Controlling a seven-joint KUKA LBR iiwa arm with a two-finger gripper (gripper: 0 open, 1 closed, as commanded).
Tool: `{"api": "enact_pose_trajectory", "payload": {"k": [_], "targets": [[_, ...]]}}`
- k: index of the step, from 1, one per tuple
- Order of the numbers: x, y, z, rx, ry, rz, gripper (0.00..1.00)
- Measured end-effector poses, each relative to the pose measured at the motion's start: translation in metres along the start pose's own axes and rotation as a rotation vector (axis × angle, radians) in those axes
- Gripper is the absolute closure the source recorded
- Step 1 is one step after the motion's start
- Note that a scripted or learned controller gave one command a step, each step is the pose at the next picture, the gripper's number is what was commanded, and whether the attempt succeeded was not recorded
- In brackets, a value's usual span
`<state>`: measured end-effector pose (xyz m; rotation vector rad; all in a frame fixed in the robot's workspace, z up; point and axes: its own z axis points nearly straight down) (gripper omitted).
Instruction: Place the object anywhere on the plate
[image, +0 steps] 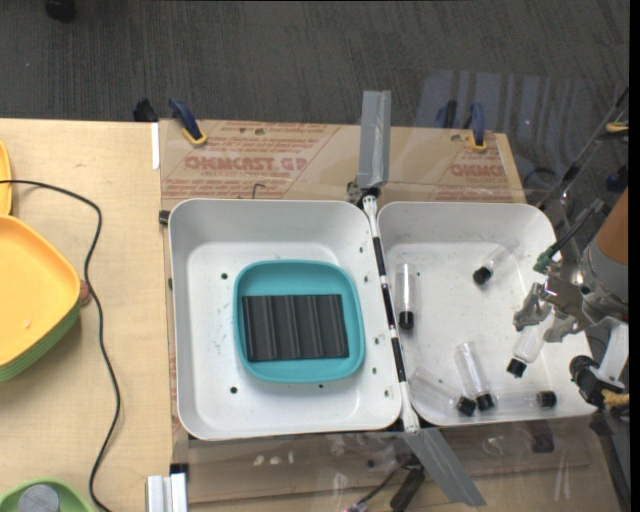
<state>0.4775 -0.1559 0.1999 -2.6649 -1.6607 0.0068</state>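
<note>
A clear vial (524, 352) with a black cap hangs tilted between the end effector's (532, 322) fingers, above the right bin (440, 225). The teal plate (298, 322) sits in the left bin (200, 250). More vials (405, 295) lie nearby.

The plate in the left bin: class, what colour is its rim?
Teal, around a dark grey ribbed centre; the plate shows best in the overhead camera view.

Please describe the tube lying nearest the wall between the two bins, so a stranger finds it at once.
Look in the right bin, along its left wall. The clear tube there lies lengthwise, black cap toward the viewer. Unlike the other tubes, it lies alone beside the divider.
</note>
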Motion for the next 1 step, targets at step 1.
{"api": "enact_pose_trajectory", "payload": {"k": [1], "targets": [[0.0000, 0.0000, 0.0000, 0.000, 0.000, 0.000, 0.00]]}}
